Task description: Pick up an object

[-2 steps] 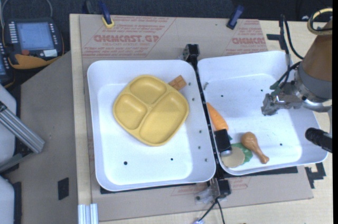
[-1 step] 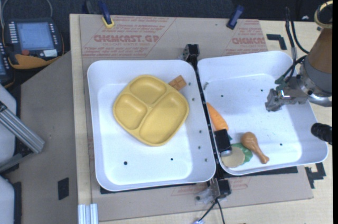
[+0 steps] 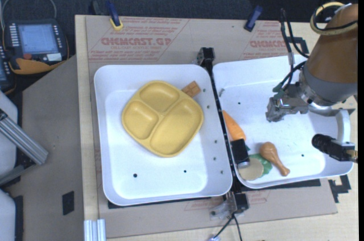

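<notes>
Dark carpet is surrounding a cardboard-covered bench (image 3: 170,35) that is carrying two shallow white bins side by side. Sitting in the left bin (image 3: 108,137) is a yellow divided plate (image 3: 162,118), with a small brown block (image 3: 191,88) peeking out at its upper right edge. Lying in the right bin (image 3: 256,78), along its near left side, are an orange carrot-shaped toy (image 3: 233,125), a small black block (image 3: 239,152), a pale green round piece (image 3: 255,169) and a toy drumstick (image 3: 274,157).

Hovering over the middle of the right bin is the gripper (image 3: 278,109), grasping nothing; whether it is spread or closed I cannot tell from this angle.

I am judging the drumstick the likeliest pick: it is looking like light, stiff moulded plastic, smooth and probably a little slippery, not fragile. Its narrow shank, running toward the lower right, is offering a better hold than the rounded bulb, with the fingers closing across the shank.

Relative to the gripper, the drumstick is lying nearer the camera and almost directly below in the view, apart from it, touching or just beside the green piece.
</notes>
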